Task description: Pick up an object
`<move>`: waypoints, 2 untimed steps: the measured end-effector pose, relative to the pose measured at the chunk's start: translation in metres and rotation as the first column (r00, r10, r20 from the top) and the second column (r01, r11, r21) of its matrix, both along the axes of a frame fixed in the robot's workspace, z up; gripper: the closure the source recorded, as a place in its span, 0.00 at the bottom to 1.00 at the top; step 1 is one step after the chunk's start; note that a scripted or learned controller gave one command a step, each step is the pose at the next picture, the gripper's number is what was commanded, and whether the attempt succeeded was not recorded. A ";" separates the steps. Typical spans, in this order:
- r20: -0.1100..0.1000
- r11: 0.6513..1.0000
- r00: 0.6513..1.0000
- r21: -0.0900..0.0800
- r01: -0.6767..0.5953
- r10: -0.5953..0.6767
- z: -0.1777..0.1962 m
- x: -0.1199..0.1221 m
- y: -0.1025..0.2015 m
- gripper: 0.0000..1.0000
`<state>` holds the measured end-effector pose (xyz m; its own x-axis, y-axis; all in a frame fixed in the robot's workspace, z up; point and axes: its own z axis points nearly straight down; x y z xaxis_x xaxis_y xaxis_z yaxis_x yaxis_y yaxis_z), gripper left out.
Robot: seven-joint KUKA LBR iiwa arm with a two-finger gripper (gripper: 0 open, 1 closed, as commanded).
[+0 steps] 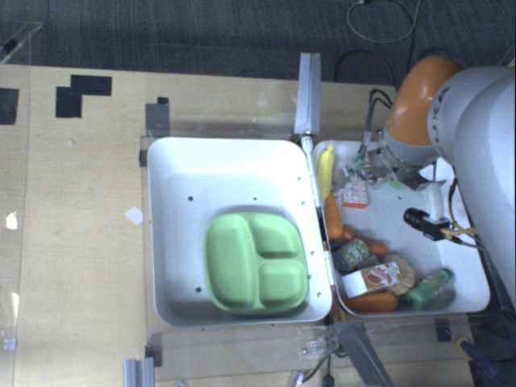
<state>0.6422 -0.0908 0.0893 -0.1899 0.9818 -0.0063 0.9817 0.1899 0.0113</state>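
Reaching in from the right, the gripper (364,170) hovers low over the far-left part of the right bin (472,297), just above a small white-and-red packet (355,195) beside a yellow banana (325,170); whether anything is gripped cannot be told.

Bench: I saw a pale wooden top (72,240) with black tape marks (81,93), left of the gripper.
Floor: dark grey carpet (201,22) with a looping cable (387,18) beyond it.
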 end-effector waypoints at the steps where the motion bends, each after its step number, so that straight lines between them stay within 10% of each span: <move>1: 0.006 1.000 1.000 0.001 -0.010 0.010 0.012 0.002 0.003 1.00; 2: -0.005 1.000 1.000 0.005 -0.017 0.017 0.137 -0.009 0.121 1.00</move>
